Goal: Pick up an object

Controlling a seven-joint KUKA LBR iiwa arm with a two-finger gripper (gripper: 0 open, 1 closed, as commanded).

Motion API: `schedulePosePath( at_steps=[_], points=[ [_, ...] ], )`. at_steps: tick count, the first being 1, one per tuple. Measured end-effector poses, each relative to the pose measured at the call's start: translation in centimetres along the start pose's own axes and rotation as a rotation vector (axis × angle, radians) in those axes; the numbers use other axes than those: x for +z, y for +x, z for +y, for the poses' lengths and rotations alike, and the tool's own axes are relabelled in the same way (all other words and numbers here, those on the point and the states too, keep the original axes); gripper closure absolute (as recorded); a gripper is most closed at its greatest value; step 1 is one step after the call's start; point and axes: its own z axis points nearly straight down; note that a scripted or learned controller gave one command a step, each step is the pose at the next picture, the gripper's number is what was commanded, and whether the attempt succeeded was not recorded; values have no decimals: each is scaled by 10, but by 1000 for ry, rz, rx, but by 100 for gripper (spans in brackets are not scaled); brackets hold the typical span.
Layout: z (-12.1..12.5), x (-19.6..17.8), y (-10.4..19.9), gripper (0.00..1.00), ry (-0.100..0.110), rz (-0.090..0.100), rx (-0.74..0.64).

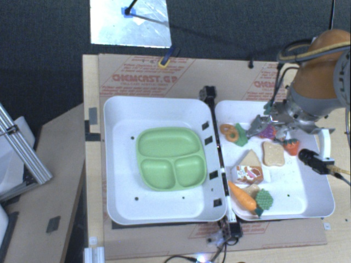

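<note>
In the right bin (315, 199), upper part, we see the gripper (270, 126) low over a purple toy (268, 131), w/ an orange-green piece (235, 133) just left and a bread slice (273, 153) just below. Jaw state: can't tell, the arm blocks the view. We judge the purple toy light, stiff plastic, prob. slippery; best pinched across its narrow middle. Carrot (242, 195) and broccoli (264, 200) sit near the front edge. Green tray (168, 158) lies in the left bin (118, 147).
</note>
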Motion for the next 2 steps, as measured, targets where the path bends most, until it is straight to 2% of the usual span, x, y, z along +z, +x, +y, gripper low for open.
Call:
schedulePosePath(
  at_steps=[1,2],
  points=[
    [3,-6,0,0,-12,-1,-2],
    [1,51,-8,0,-9,-1,1]
  ],
)
